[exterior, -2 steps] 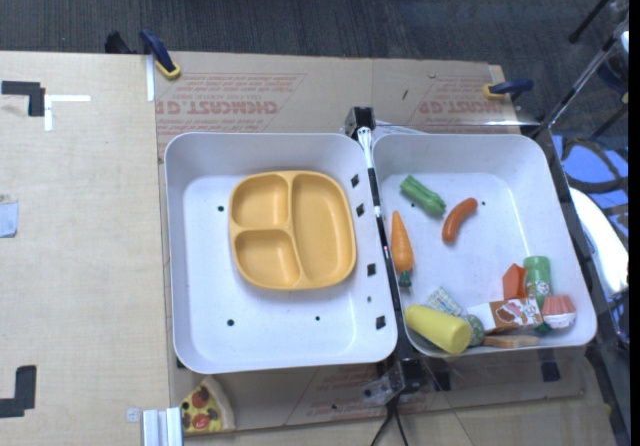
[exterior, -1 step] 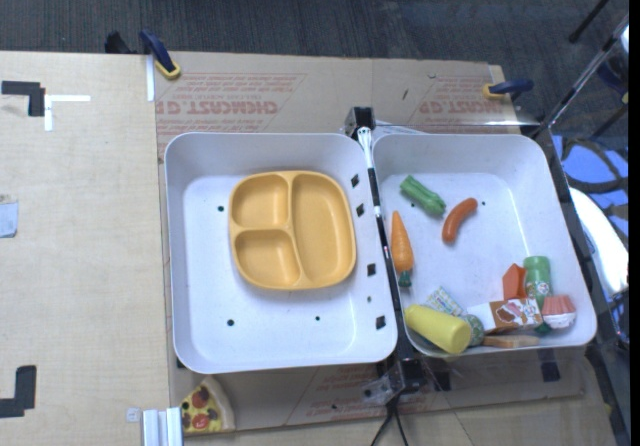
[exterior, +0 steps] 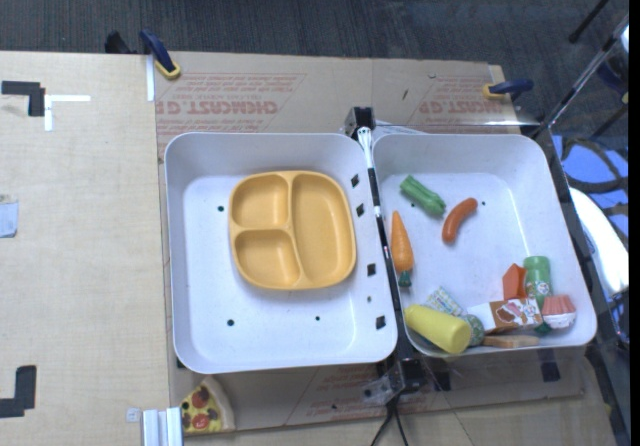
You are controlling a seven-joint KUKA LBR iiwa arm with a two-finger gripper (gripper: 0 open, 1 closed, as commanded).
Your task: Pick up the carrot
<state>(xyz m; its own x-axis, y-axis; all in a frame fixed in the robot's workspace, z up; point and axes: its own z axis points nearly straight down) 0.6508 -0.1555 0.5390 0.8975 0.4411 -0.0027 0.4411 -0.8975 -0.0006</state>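
An orange carrot (exterior: 401, 245) with a small green top lies lengthwise in the right bin (exterior: 500, 159), close against that bin's left wall. Its tip points toward the far side and its green end toward the near side.
The left bin (exterior: 195, 314) holds a yellow divided plate (exterior: 293, 229). Also in the right bin are a green pepper (exterior: 423, 196), a red sausage (exterior: 459, 219), a yellow block (exterior: 438, 328) and several packaged toy foods (exterior: 530, 302) in the near right corner. A toy pizza slice (exterior: 203, 408) lies on the bench.
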